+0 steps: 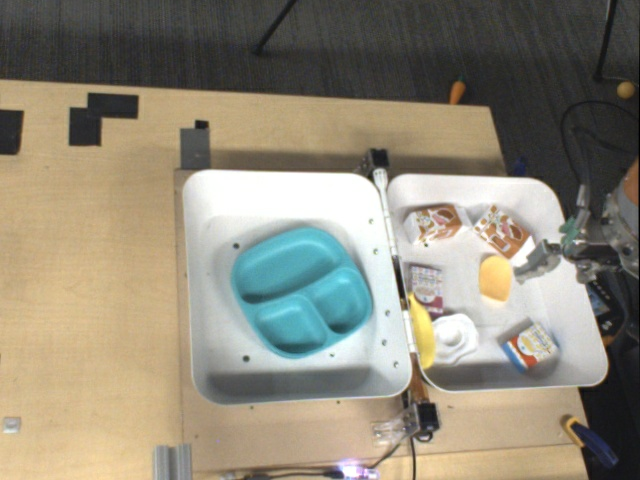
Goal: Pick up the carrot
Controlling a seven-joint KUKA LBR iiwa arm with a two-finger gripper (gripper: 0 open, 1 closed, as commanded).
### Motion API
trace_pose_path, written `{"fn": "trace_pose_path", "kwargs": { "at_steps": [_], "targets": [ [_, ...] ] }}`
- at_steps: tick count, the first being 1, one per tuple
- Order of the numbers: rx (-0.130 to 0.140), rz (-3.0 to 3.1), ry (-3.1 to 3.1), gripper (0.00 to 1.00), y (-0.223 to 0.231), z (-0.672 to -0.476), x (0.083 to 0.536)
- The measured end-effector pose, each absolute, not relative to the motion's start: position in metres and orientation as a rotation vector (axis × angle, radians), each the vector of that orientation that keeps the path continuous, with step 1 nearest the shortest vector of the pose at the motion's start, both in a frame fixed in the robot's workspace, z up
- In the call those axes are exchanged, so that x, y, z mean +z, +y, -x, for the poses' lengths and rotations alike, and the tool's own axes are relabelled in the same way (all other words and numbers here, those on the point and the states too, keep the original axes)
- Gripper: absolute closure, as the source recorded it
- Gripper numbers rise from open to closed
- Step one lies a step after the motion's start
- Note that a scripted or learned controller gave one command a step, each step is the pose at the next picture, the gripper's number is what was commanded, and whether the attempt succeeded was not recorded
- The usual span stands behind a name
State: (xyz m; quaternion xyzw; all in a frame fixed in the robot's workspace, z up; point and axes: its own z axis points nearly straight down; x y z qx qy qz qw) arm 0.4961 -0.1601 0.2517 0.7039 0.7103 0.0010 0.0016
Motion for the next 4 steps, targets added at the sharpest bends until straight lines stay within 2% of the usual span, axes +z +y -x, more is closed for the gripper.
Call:
{"fn": "trace_pose_path", "kwargs": {
  "at_steps": [1, 2, 3, 4],
  "targets": [
    [-0.004, -2.386, 2.053, 0.00, -0.154, -0.529, 0.123],
    [0.006, -2.502, 1.894, 0.00, -0.141, -0.555, 0.086],
    [0.004, -2.449, 1.961, 0.00, -0.169, -0.563, 0.086],
    [0.005, -2.458, 1.950, 0.00, -0.157, -0.550, 0.086]
  ]
}}
